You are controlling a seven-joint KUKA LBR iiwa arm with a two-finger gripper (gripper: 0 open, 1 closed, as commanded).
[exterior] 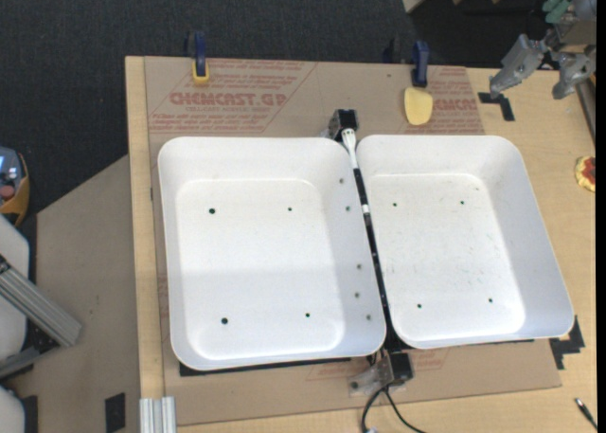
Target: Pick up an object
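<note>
While the grey metal gear at the far right corner looks to be the gripper (542, 54), I cannot tell whether it is spread or closed. The likeliest thing to grab is a small yellow lump (418, 105) on the board, just below a blue clamp (419, 58). It lies off to the gripper's side, toward the bins' (530, 232) seam, with its long axis pointing at the right bin's far rim.
</note>
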